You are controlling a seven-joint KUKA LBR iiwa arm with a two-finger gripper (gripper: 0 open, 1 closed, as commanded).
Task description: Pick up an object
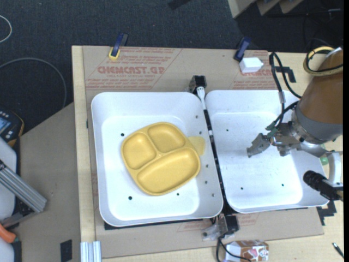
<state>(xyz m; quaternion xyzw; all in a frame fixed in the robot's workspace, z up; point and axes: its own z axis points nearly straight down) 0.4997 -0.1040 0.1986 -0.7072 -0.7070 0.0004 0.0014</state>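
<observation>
Well, my gripper (257, 147) hangs over the right white bin (240, 176), gripping nothing (open or closed, I cannot tell). The yellow three-compartment plastic plate (160, 158) lies in the left white bin (109, 119); I should grab its rim.

The grey arm (322, 100) reaches in from the right, wrist bent low, gripper (256, 148) pointing left.

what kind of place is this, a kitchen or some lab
Most likely a robotics lab or test cell, not a kitchen. Two white bins sit clamped on a cardboard-covered bench, a cabled robot gripper reaches in, and the only dish is a yellow divided plate.
</observation>
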